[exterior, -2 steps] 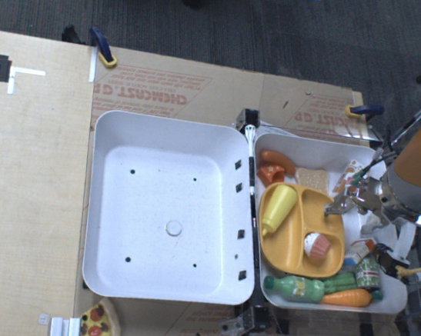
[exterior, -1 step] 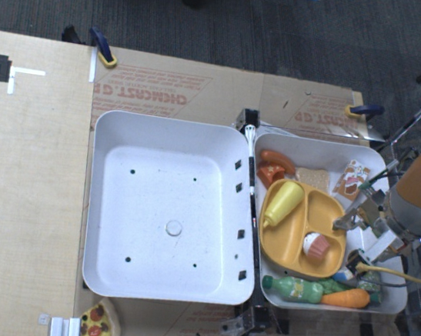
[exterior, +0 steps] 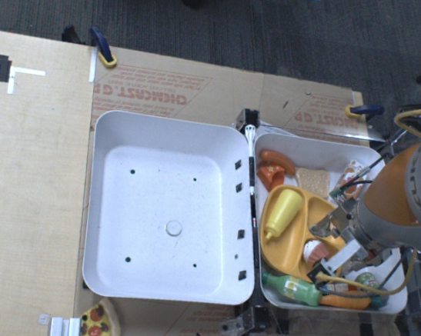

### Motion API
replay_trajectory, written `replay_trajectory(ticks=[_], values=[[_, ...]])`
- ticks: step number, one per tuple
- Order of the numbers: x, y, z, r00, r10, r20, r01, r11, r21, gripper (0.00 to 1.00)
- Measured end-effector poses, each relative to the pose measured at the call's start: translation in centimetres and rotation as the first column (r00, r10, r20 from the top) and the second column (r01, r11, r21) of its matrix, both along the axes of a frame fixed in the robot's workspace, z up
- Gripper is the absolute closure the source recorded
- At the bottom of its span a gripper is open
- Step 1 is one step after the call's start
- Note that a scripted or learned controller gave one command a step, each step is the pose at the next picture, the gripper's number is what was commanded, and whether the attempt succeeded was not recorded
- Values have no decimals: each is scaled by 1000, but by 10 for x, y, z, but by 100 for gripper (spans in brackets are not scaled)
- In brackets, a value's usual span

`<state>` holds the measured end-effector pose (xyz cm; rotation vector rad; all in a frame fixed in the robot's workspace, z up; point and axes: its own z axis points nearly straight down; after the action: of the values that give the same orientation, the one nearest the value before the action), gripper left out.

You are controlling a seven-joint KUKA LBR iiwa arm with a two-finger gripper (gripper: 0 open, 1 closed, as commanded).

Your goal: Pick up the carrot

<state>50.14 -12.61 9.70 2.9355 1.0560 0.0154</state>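
Uppermost toward my camera sat the grey arm (exterior: 415,180), over the right bin (exterior: 307,147). Its fingers (exterior: 334,237) hung above the yellow bowl (exterior: 289,254); I could not tell their opening. Beyond, the carrot (exterior: 343,301) lay along the bin's near wall, just beside the green bottle (exterior: 296,290).

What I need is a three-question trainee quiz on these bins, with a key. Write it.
1. True or false: the carrot lies in the left bin.
2. What lies next to the carrot? A) green bottle B) pizza slice C) blue clamp
3. Fill in: the yellow bottle rests on a ____ dish.
Key: 1 false, it lies in the right bin; 2 A; 3 yellow.
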Motion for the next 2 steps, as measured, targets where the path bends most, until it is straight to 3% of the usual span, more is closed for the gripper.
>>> replay_trajectory(ticks=[1,2], values=[[2,17,-3,884,-467,-3,467,884,7,0],[54,20,-4,881,-473,-12,473,881,8,0]])
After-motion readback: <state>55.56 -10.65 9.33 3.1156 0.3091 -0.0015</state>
